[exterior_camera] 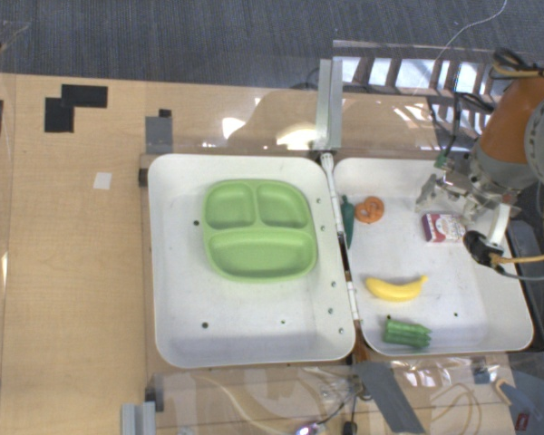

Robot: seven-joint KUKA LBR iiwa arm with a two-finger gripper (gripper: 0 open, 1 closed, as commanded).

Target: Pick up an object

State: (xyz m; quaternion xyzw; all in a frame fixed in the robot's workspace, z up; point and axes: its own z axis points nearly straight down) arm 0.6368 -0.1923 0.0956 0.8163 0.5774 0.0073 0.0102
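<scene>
Your gripper (455, 198) hangs just above the small packet (443, 227) in the right bin (517, 333), presumably lining up a grasp. You cannot tell its state.

The two bins (177, 333) are plain white. The tray (258, 229) in the left bin is light green all over. In the right bin, the banana (396, 286) is yellow, the round piece (371, 209) is orange, the ridged piece (406, 333) near the front is dark green, and the packet (443, 227) is white with dark red print. A slim dark green thing (346, 217) lies by the divider. The table (63, 270) is pale wood with black squares at the far left. The arm (517, 125) is grey with an orange band.
</scene>
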